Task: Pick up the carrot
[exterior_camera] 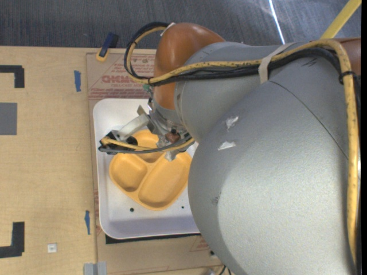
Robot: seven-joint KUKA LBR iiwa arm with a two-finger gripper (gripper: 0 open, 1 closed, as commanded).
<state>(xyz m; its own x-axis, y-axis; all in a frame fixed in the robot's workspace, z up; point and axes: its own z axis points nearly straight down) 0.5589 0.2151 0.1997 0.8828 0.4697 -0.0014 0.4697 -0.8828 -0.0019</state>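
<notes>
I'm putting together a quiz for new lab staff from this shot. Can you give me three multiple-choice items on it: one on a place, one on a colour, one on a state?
1. Where does the yellow dish lie?
A. in the white bin
B. on the bench outside it
C. on the dark floor

2. What colour are the tape strips on the tan board left of the bin?
A. red
B. blue
C. green

3. How does the dish stand to the arm?
A. fully in the open
B. partly covered by it
C. lifted clear of the bin

Answers:
1 A, the bin's white floor shows around the dish.
2 B, both strips are blue.
3 B, the grey arm hides the dish's right side.
</notes>
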